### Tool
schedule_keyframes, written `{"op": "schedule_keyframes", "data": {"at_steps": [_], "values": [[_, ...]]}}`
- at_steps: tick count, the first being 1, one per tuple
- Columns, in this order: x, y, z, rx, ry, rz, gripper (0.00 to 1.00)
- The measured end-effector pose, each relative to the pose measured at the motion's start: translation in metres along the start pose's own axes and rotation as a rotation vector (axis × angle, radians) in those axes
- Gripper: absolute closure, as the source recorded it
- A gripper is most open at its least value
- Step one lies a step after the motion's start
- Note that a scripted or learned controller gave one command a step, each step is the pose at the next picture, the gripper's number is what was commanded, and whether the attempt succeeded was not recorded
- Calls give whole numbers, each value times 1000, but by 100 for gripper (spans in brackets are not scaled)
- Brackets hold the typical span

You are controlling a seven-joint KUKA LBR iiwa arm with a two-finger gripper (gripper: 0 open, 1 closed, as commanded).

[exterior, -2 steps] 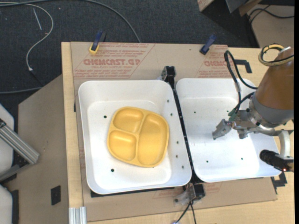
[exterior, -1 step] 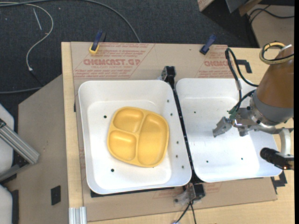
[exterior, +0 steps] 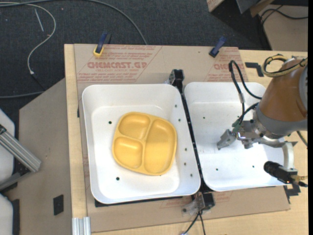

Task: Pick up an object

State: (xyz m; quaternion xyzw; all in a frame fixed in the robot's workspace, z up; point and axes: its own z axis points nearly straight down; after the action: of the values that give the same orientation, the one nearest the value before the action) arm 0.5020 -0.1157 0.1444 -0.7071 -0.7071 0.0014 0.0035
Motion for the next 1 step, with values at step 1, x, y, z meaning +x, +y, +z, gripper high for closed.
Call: {"op": "schedule_keyframes", "data": {"at_steps": [1], "values": [[1, -1, 53, 1, 0, 0, 0]]}}
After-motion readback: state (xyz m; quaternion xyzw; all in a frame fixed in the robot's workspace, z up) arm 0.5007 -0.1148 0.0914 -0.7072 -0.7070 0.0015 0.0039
